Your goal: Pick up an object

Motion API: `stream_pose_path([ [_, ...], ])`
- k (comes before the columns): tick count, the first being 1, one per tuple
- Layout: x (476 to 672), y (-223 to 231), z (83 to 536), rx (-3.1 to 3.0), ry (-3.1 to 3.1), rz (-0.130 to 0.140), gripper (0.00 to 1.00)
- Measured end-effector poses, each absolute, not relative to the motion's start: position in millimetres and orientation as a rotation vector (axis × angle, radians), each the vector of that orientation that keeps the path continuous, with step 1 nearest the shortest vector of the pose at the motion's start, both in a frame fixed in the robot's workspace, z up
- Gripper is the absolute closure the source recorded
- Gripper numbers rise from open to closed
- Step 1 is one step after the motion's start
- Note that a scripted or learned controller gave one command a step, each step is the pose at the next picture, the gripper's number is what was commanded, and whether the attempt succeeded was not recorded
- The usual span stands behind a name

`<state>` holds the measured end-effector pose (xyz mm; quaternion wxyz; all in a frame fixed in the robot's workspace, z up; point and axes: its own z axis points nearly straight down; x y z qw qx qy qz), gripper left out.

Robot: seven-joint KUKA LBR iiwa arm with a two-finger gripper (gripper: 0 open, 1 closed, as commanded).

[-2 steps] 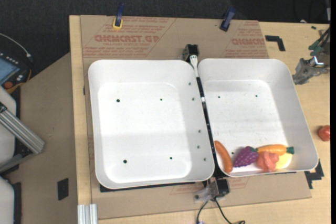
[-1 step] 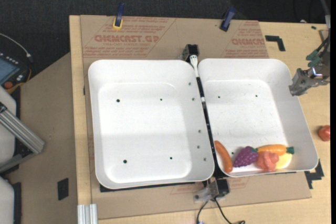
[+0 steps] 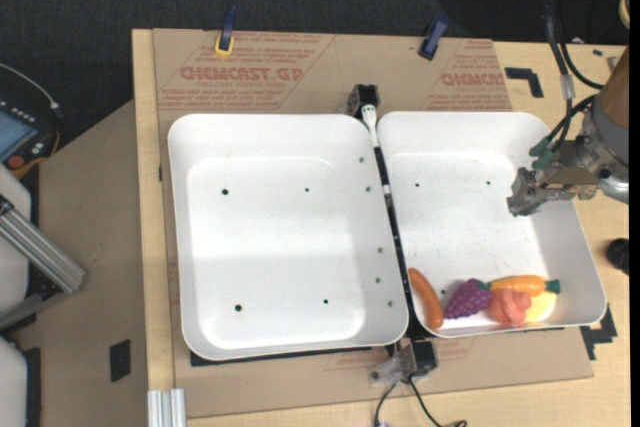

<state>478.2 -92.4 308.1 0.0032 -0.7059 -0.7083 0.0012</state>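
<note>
Several toy foods lie along the near edge of the right bin (image 3: 450, 140): an orange sausage (image 3: 425, 298), a purple grape bunch (image 3: 468, 298), an orange carrot with a green top (image 3: 522, 284), and a pink and yellow piece (image 3: 518, 308). My gripper (image 3: 523, 200) hangs over the right side of the right bin, above and behind the foods, well apart from them. Nothing shows between its fingers.
The left bin (image 3: 200, 140) sits beside the right one on a brown cardboard sheet (image 3: 300, 65). A black hinge strip (image 3: 385, 205) runs between the bins. Blue clamps (image 3: 227, 25) hold the board's far edge. Cables hang near the arm at right.
</note>
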Motion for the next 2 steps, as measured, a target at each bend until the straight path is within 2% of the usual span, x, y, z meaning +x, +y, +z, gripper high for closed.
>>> stream_pose_path([
  [1, 480.7, -34.5, 420.4, -2.219, -2.237, -0.017, 1.0],
  [2, 478.5, 26.8, 325.7, -2.209, -2.223, 0.009, 1.0],
])
